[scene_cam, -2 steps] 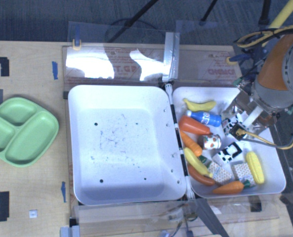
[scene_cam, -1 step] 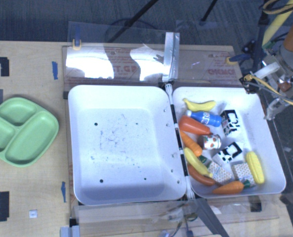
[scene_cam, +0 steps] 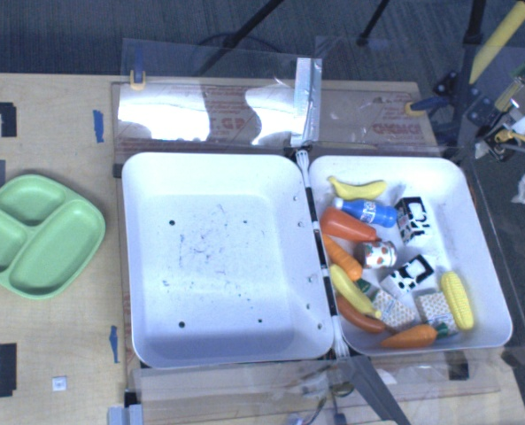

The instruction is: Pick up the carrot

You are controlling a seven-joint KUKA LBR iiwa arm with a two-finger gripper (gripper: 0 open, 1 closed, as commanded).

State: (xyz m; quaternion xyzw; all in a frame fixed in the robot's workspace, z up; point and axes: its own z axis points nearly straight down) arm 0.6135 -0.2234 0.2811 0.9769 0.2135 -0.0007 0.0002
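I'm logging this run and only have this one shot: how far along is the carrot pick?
Nothing looks done yet. The carrot lies at the near edge of the right bin, beside the corn and among other toy foods such as the banana. Nothing is in hand. All of it is left: reaching in, grasping the carrot and lifting it clear of the pile.

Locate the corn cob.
The corn cob lies in the right bin, near its right wall, beside the black-and-white block.
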